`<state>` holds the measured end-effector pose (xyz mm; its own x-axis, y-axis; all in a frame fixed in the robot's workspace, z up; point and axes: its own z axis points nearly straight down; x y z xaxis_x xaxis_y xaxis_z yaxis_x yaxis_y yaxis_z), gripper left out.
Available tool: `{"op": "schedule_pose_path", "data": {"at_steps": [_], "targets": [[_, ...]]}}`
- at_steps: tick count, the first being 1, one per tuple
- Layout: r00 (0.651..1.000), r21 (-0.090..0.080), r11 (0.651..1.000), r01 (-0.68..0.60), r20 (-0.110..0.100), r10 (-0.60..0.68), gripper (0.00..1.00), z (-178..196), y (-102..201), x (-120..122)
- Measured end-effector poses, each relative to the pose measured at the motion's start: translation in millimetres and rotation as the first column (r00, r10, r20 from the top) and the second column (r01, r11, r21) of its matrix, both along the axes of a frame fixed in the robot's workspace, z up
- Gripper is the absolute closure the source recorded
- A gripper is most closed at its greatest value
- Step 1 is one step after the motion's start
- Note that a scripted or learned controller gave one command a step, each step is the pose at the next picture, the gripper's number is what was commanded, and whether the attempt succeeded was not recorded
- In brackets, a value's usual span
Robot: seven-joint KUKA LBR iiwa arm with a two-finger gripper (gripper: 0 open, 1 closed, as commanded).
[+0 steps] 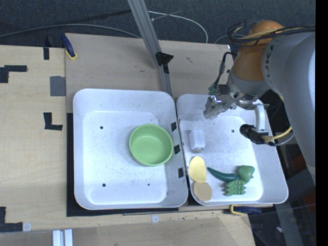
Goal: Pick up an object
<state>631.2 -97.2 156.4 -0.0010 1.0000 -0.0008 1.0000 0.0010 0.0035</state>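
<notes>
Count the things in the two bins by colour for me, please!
Green: 4: bowl, dark green pepper, green pepper, leafy toy
Yellow: 1: yellow piece
Tan: 1: round piece
White: 1: small block
Total: 7

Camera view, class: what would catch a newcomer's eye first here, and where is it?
The green bowl stands out, alone in the left bin. Next comes the grey arm with its orange band, reaching in from the right above the right bin. At that bin's near end cluster green toy vegetables and a yellow piece.
</notes>
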Motion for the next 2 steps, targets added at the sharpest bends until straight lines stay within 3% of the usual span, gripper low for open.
{"op": "schedule_pose_path", "data": {"at_steps": [1,2], "targets": [[1.0,0.0,1.0,0.0,-0.001,0.0,1.0,43,-2,2],[1.0,0.001,1.0,0.0,-0.003,0.0,1.0,62,-2,2]]}}
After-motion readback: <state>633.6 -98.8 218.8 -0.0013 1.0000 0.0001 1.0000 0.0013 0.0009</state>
